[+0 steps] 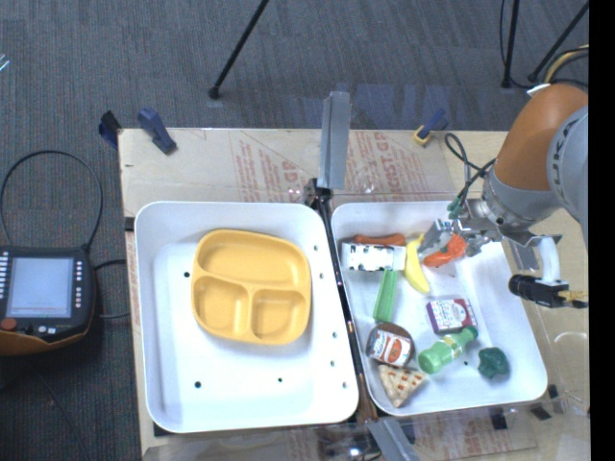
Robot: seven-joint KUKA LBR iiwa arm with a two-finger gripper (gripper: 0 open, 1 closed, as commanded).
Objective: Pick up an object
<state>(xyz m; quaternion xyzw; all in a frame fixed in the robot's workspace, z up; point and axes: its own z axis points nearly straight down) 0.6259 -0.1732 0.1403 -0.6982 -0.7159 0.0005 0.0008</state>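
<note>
red-labelled jar (389, 345), writing unreadable

Colours across the two white bins

The gripper (448, 243) sits on an orange-red piece (445, 253); just left of it lie a yellow banana (415, 269), a green stick (385, 296) and a black-and-white carton (370, 255). Below it are a maroon packet (450, 313), a green bottle (445, 351) and dark green broccoli (493, 362). Far left lies a yellow tray (252, 285).
</note>
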